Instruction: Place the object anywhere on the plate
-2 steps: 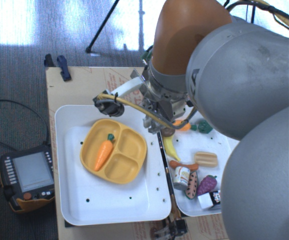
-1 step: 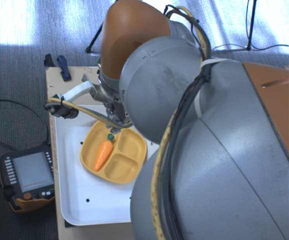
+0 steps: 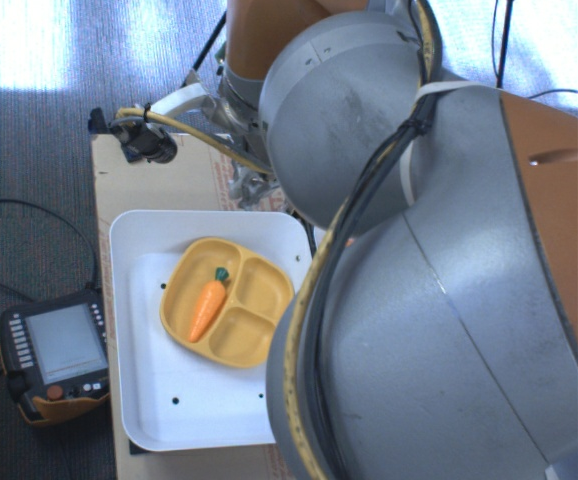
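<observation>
A white bin (image 3: 139, 388); beside it, perhaps a teach pendant (image 3: 57, 360)

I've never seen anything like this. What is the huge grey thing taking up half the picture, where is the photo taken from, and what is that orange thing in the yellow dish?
The big grey shape is a robot arm, seen very close because the camera hangs above the bench and looks down at a slant, and the arm reaches in from the right, just under the lens. Its rounded joints hide much of the bench. The orange patches on it are part of its casing.

On the bench sits a shallow white bin. Inside it lies a yellow plate split into compartments, and in its long left compartment rests a toy carrot with a green top. The carrot lies free on the plate, apart from the arm.

On the floor to the left is a handheld control pad with a screen, joined to a cable.
</observation>
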